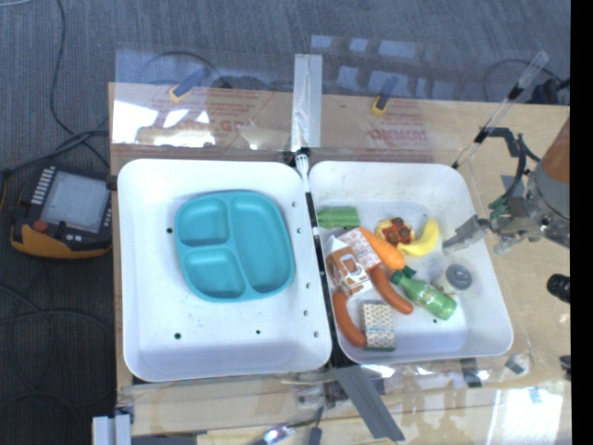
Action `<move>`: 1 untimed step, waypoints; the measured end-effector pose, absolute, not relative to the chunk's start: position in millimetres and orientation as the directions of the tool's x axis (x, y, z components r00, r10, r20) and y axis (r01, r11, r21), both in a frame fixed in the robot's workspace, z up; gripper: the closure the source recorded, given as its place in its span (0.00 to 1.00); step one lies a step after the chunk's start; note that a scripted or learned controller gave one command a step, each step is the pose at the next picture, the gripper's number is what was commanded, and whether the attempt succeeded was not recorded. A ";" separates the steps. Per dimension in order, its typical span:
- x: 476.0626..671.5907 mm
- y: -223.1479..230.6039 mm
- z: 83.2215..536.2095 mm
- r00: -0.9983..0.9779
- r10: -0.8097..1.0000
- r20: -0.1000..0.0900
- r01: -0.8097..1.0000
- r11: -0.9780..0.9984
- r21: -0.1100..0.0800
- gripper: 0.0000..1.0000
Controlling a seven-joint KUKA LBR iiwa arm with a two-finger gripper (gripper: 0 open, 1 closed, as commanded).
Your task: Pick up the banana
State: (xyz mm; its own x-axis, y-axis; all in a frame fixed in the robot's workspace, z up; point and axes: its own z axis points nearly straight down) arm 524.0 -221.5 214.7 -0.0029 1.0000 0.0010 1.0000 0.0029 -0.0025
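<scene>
Frankly, the banana [423, 240] lies at about two o'clock in the right bin [482, 336], touching the red berries [397, 229] and near the carrot [383, 247]. My gripper [460, 236] hovers just at its three o'clock; whether my jaws are wide or narrow I cannot tell, and a crowded approach could nudge the banana or catch a neighbour instead.

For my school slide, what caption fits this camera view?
Gripper reaches toward the banana among toy food in the right bin.
</scene>
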 end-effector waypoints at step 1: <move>529.8 -196.0 93.5 -0.042 0.999 0.000 0.999 0.042 0.000 0.00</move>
